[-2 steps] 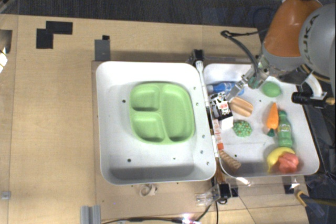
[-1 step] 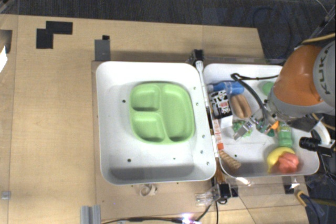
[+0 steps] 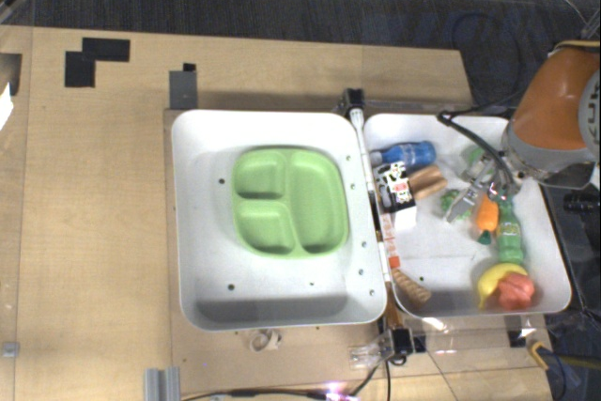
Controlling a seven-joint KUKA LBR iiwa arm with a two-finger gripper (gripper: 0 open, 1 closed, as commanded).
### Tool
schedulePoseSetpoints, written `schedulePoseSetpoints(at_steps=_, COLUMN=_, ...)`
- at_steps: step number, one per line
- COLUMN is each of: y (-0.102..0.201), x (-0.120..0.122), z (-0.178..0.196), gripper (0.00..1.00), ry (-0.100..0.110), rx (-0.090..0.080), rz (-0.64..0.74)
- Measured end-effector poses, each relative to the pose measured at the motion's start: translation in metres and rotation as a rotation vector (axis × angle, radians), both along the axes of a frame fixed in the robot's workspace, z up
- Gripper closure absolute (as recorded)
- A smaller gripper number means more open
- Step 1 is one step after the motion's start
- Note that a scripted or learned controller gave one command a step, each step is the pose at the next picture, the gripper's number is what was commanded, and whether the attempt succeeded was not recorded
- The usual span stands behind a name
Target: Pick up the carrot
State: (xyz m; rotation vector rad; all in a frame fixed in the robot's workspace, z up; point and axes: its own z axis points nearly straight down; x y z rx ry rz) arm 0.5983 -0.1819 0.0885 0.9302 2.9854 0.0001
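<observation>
The carrot [image 3: 486, 215] is a short orange piece with a green end, lying in the right part of the right bin [image 3: 441, 272]. My gripper [image 3: 474, 199] hangs low over the bin just up and left of the carrot. It stands open, one grey finger [image 3: 458, 205] reaching left and the other ending at the carrot's upper tip. Nothing sits between the fingers. The arm's orange band [image 3: 554, 103] rises at the right edge.
A green bottle [image 3: 508, 238] lies right against the carrot, with a yellow and red fruit [image 3: 505, 285] below it. A blue bottle [image 3: 406, 152], a black-and-white box [image 3: 394, 186] and a brown cylinder [image 3: 424, 181] crowd the bin's left. A green divided plate [image 3: 286, 200] rests in the left bin [image 3: 202, 286].
</observation>
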Motion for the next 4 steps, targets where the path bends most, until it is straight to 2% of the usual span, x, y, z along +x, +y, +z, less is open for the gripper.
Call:
schedulePoseSetpoints(at_steps=1, y=0.002, x=0.004, z=0.014, gripper=1.00, ry=-0.011, rx=-0.001, rz=0.006)
schedulePoseSetpoints(at_steps=2, y=0.067, x=-0.037, z=0.068, gripper=1.00, ry=0.001, rx=0.003, rz=0.114)
schedulePoseSetpoints(at_steps=3, y=0.000, x=-0.052, z=0.001, gripper=1.00, ry=0.002, rx=-0.007, rz=0.652)
schedulePoseSetpoints(at_steps=4, y=0.001, x=-0.047, z=0.014, gripper=1.00, ry=-0.010, rx=-0.012, rz=0.653)
